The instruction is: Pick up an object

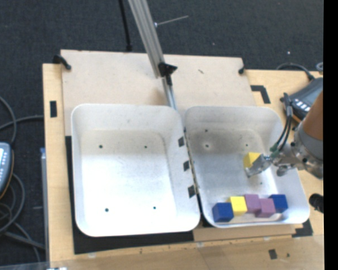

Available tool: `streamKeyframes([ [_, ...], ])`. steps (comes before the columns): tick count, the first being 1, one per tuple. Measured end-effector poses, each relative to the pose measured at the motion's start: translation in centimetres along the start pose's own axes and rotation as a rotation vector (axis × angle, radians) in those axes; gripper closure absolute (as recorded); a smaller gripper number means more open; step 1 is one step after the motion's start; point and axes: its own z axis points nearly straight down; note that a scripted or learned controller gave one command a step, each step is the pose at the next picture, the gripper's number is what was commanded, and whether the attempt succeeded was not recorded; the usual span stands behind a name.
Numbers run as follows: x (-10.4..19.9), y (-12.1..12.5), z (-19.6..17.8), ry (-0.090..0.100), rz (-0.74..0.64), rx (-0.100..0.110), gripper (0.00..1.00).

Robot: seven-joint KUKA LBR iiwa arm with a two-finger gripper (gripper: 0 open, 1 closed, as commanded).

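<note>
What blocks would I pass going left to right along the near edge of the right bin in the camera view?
Blue block → yellow block → purple blocks → second blue block. They lie in a row against the right bin's near wall.

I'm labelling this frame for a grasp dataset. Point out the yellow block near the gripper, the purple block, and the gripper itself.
yellow block [251, 160]: camera view, its top face.
purple block [259, 205]: camera view, middle of its upper surface.
gripper [257, 168]: camera view, at its fingertips.
</note>
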Motion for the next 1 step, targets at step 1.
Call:
streamKeyframes([
  [1,-1.63,6.64,5.18,-0.001,-0.009,0.003,0.0],
])
